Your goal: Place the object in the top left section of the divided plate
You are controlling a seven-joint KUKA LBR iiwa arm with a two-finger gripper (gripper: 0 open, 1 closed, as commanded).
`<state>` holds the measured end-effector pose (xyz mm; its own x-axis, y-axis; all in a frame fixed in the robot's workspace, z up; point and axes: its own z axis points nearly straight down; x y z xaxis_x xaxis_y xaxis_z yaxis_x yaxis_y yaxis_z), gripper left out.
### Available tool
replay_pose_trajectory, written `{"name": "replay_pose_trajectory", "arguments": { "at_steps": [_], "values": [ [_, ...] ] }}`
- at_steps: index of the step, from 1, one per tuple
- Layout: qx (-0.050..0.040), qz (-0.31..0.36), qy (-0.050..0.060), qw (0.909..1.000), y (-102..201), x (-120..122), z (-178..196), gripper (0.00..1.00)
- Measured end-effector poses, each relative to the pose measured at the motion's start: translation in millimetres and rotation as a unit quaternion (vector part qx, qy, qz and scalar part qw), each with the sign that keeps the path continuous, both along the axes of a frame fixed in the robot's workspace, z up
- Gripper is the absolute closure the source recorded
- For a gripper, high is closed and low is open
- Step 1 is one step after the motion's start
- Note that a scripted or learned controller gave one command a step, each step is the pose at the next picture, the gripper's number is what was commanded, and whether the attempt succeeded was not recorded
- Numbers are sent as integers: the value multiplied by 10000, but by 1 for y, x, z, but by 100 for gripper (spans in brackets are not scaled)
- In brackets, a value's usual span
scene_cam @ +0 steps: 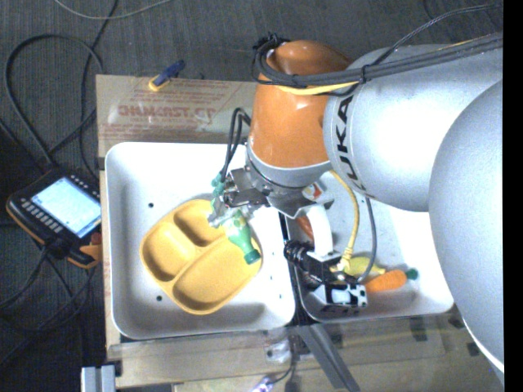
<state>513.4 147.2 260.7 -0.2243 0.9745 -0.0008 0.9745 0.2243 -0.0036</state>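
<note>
A yellow divided plate [189, 261] lies tilted in the left bin [131, 219], with two small sections at its upper left and one large section at its lower right. My gripper [230, 207] hangs over the plate's upper right rim. A green object [246, 245] sits right beneath the gripper, over the rim between the upper small section and the large one. The wrist hides where the gripper meets it, so whether it is gripped is unclear.
In the right bin [425, 296] lie an orange carrot with a green top [386, 281], a small yellow item [358, 264] and a reddish item [303, 226] partly hidden by the arm. A blue and yellow pen [166, 73] lies on the cardboard behind the bins.
</note>
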Motion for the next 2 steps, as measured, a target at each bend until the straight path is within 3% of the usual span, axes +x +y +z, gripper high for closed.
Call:
{"name": "replay_pose_trajectory", "arguments": {
  "at_steps": [1,2],
  "values": [
    [-6,-43,10,10000,19,-31,-34,100],
    [-2,331,8,9995,-23,-31,-43,100]
  ]
}}
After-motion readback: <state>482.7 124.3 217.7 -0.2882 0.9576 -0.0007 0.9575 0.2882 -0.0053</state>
